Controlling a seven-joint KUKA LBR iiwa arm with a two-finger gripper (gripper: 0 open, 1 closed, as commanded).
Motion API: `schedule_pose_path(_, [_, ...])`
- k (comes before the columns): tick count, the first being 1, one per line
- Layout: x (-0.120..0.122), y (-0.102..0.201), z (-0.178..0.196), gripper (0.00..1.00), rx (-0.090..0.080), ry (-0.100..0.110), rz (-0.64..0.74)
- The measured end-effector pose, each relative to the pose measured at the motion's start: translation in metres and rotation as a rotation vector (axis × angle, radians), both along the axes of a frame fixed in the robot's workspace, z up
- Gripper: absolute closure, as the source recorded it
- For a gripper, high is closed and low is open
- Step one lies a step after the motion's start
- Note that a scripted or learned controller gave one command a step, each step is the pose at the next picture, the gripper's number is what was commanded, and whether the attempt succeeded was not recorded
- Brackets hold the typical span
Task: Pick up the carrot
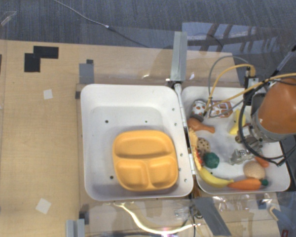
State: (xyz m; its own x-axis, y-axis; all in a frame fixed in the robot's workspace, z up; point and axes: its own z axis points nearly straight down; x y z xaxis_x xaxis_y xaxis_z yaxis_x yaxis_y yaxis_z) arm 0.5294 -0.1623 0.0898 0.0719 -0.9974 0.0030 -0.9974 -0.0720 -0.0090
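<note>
In the camera view, the carrot (246,184) lay flat along the near wall of the right bin (286,179), its green end pointing right, with a banana (213,177) touching its left tip and a round beige ball (255,170) pressed against its upper side. That crowding looked like the main risk: a descent slightly off line could strike the ball or the bin wall and roll the carrot away, or close on the ball instead. A small orange piece (262,161) just beside the ball could also be mistaken for the target. The gripper (240,155) hung low over the bin floor, above and left of the carrot, apart from it. How far the jaws stood could not be told, and nothing showed between them.
</note>
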Motion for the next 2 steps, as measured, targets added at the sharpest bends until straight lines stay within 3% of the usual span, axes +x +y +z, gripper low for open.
schedule_pose_path(1, [-0.014, -0.04, 0.0, 1.0, -0.001, -0.006, 0.134])
schedule_pose_path(2, [-0.036, -0.035, 0.0, 1.0, -0.006, -0.008, 0.477])
